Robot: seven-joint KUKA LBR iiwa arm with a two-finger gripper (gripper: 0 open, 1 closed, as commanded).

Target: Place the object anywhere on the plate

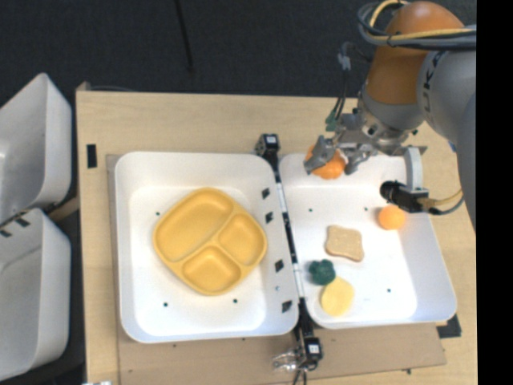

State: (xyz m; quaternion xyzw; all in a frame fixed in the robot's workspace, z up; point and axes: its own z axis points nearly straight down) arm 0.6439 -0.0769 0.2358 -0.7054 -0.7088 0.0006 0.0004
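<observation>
At the right bin's upper left corner the jaws (333,157) close around a small orange rounded object (328,168), well apart from the yellow three-compartment plastic plate (210,240) in the left bin.

A yellow three-compartment plastic plate (210,241) on white; at three o'clock, a tan bread slice (345,244), dark green broccoli piece (322,272), pale yellow round piece (337,297), orange ball (392,217).

Yellow three-compartment plate (210,240) lies flat in left bin; orange object (329,168) at right bin's far edge.
</observation>
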